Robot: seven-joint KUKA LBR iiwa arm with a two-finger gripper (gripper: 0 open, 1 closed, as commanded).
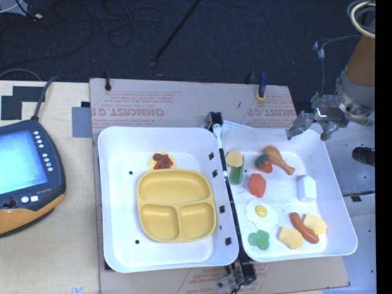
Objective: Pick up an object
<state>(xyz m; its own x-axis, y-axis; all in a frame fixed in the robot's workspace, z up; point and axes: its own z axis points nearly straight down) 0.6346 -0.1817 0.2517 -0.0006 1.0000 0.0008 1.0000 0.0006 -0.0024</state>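
Note:
The right bin holds several toy foods: a chicken drumstick, a green and yellow cylinder, a red piece, a white block, a fried egg, a green piece, a sausage and yellow corn pieces. My gripper hangs above the far right corner of this bin, beyond the drumstick. Its fingers are spread open with nothing between them.
The left bin carries a yellow divided plate and a small red-topped piece. A teach pendant lies at the left of the bench. A blue and yellow clamp stands behind the bins.

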